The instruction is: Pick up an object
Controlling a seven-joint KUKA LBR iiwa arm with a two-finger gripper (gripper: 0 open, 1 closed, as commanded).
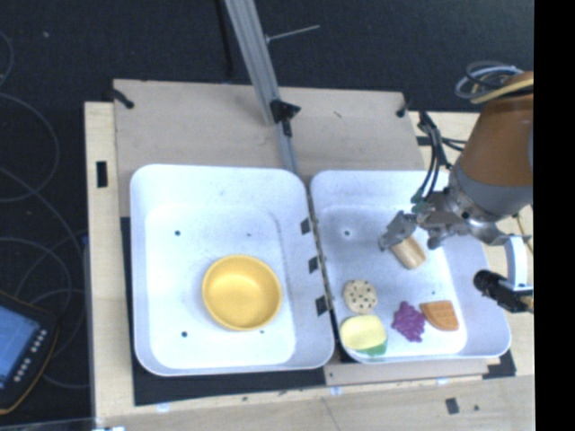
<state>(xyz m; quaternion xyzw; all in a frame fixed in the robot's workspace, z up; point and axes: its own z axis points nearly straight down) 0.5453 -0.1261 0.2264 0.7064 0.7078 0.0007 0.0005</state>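
Here, fingers (pixel 415 232) grip a tan cylinder (pixel 410 253).

- The left bin (pixel 162 241) has wide bare floor on every side of the yellow bowl (pixel 241 291), which sits toward its near middle.
- The right bin (pixel 350 205) is bare across its far and left-hand part.
- Its near edge is crowded: a cookie (pixel 359 295), a yellow-green piece (pixel 363 334), purple grapes (pixel 409 321) and an orange wedge (pixel 440 314) lie close together, with narrow gaps.
- The gripper (pixel 415 232) and a tan cylinder (pixel 409 253) occupy the right bin's middle right.
- A slanted metal rail (pixel 256 48) crosses above the far bench, ending near the bins' divide.
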